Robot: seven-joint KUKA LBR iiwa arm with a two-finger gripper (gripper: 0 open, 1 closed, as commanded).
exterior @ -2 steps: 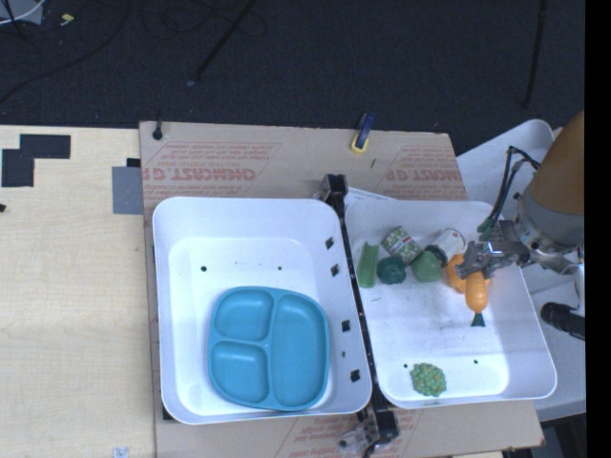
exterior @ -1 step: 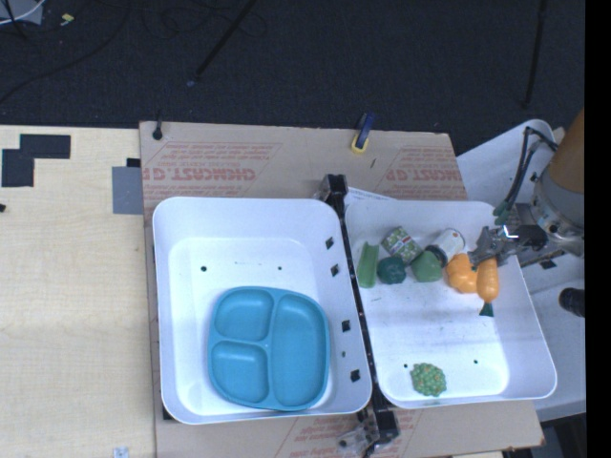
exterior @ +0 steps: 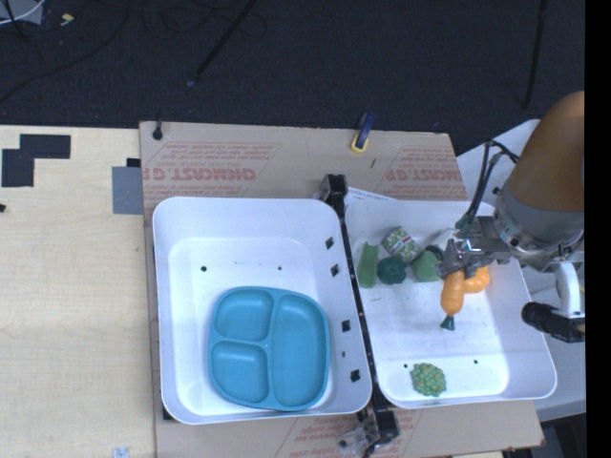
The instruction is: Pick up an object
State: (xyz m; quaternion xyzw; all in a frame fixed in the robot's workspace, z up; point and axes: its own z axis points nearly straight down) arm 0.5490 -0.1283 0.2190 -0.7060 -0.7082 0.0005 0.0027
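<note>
Camera view, hand [exterior: 464, 265] over orange toy [exterior: 454, 292], grip state unclear; arm [exterior: 552, 175] cut off at right

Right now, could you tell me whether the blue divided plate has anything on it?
Empty. The blue divided plate lies flat in the left bin, and all three compartments show bare blue with no items inside.

Red printing is seen on the brown cardboard sheet [exterior: 286, 156] lying under the two bins, upside down from the camera. Two blocks of it are carried along the far edge, one left, one right. The letters cannot be read with certainty.
</note>
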